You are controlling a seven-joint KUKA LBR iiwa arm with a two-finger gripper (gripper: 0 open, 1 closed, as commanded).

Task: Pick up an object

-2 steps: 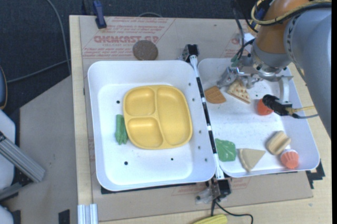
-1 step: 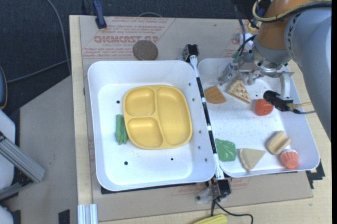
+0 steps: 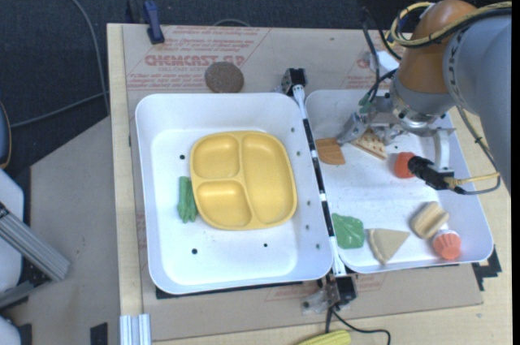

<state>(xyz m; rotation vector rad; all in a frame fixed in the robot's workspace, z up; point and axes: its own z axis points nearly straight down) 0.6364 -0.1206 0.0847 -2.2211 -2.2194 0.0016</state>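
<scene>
The right bin has bare floor at its middle; toys crowd its near edge, and the arm covers its far end. A yellow tray takes up the left bin's centre.

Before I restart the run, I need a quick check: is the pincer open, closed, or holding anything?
Pincer: cannot be told; it is low in the right bin, over the cracker.

Red print on the cardboard
The cardboard sheet under the bins bears large red letters, roughly "CHEMCAST GP"; smaller lines are illegible.
</scene>
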